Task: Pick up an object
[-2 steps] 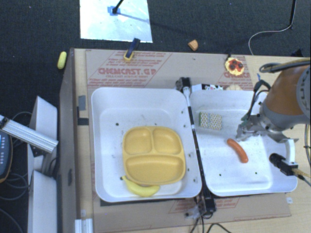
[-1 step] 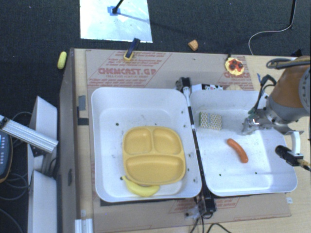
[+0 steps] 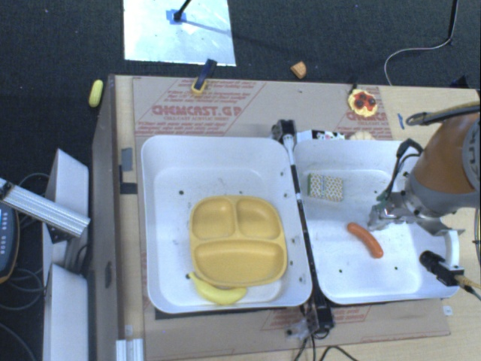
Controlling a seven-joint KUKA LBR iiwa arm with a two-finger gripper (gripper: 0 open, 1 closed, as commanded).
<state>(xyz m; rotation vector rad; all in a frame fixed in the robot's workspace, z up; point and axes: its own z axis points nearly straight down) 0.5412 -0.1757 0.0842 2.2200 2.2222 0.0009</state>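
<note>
Banana [image 3: 219, 292] noted beside yellow tray [image 3: 238, 241], left bin; sausage [image 3: 365, 240] unlifted in right bin; tool [image 3: 380, 216] positioned just beside it, grip state indeterminable; pick not yet achieved

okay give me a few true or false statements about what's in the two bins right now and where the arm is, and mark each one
1. The yellow divided plate sits in the left bin. True.
2. The banana lies in the right bin. False: it is in the left bin, at the plate's near edge.
3. The sausage lies in the right bin. True.
4. The gripper is over the left bin. False: it is over the right bin, beside the sausage.
5. The patterned block rests on the plate. False: it is in the right bin.
</note>
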